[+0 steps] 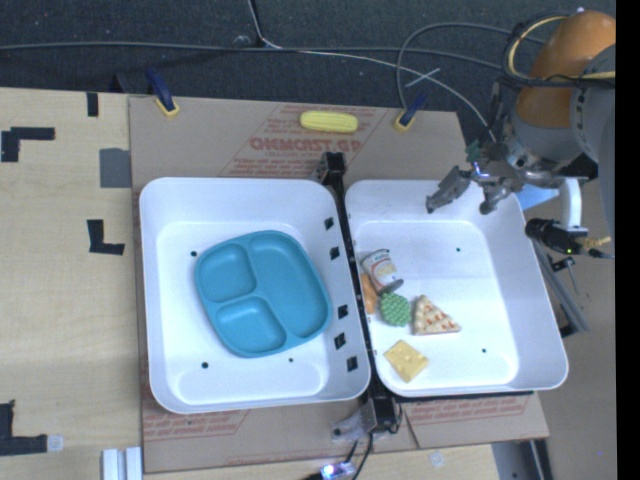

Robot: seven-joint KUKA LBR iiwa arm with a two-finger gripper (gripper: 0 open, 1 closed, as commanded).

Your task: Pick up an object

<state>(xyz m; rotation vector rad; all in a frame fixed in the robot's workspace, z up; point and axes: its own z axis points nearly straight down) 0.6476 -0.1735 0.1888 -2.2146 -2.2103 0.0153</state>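
- We saw a pale wooden bench [60, 298] with a brown cardboard sheet [255, 148] laid on it, and dark carpet along the top of the frame.
- Two shallow, glossy white bins sat side by side: the left bin [165, 298] held a smooth blue divided plate [262, 292].
- In the right bin [500, 298], toward its left side, lay a small can [380, 266], a bumpy green piece [395, 310], a pizza slice [433, 317] and a yellow cheese wedge [406, 359].
- A yellow banana-like piece [328, 121] lay on the cardboard, upper centre.
- The gripper [466, 199] hung over the right bin's upper edge, fingers spread apart, holding nothing.
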